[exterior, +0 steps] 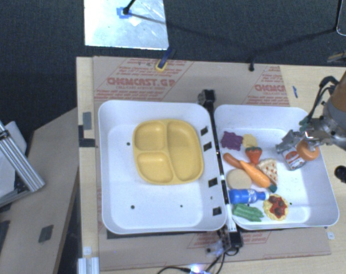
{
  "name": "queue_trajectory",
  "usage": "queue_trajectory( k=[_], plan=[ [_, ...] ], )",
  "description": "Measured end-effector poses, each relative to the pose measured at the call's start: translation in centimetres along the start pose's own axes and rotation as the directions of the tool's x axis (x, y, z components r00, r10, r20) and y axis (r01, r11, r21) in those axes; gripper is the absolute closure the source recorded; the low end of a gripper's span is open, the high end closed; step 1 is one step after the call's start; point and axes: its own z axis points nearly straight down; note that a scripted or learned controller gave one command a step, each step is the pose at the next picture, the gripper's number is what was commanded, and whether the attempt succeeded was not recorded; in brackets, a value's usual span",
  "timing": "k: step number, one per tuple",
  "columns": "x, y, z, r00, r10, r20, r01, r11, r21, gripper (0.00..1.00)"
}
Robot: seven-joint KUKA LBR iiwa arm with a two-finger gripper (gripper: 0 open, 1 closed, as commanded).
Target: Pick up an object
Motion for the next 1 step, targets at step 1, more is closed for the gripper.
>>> queue_trajectory(
  k=[1],
  plan=[
    [-0.37, 0.04, 4.58, 1.000, -0.003, 0.002, 0.003, 1.000, -0.009, 0.00]
  ],
)
